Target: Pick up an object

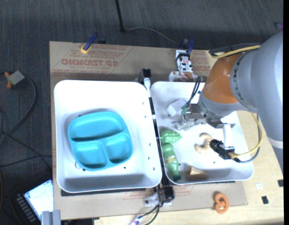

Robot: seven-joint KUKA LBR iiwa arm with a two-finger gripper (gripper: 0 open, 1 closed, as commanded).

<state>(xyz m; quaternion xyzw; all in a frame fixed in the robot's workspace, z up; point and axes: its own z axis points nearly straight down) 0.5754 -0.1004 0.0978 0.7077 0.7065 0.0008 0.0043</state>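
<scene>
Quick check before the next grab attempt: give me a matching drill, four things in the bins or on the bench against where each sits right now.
Things:
1. blue divided tray
2. green toys
3. claw
4. orange ring

Places:
A. on the bench, outside the bins, near edge
B. over the upper middle of the right bin
C. in the left bin
D. along the right bin's left wall

Pairs: 1-C, 2-D, 3-B, 4-A

Arm [257, 78] perhaps hides part of right bin [243, 172].
</scene>
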